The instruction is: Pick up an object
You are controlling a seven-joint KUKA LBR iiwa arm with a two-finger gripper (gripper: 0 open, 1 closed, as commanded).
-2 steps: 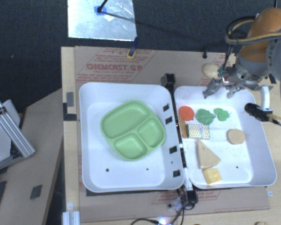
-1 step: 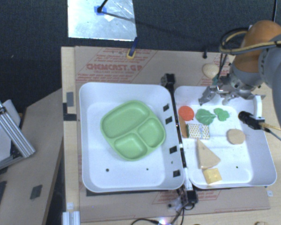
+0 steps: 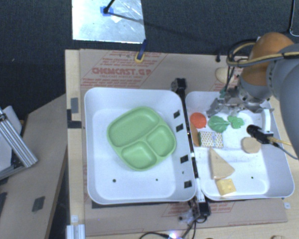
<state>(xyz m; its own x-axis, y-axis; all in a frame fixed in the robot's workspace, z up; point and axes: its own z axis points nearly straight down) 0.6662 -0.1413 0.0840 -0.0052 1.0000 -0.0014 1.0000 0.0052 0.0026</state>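
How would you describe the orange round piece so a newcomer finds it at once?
Look in the right white bin, along its left wall near the divider. The orange disc lies there, left of the green leafy pieces and above the patterned square. It is the lone orange, round item.

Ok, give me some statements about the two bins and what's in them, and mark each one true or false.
1. The pale green three-compartment plastic tray lies in the left white bin. True.
2. The round orange disc sits in a compartment of the tray. False: it lies in the right white bin, near the divider.
3. The tan wedge-shaped piece is in the same bin as the small yellow square block. True.
4. The dark green leaf-shaped piece lies at the near end of the right bin. False: it is at the far end, just below the two-finger gripper.
5. The tray holds several objects. False: the objects all lie in the right bin.
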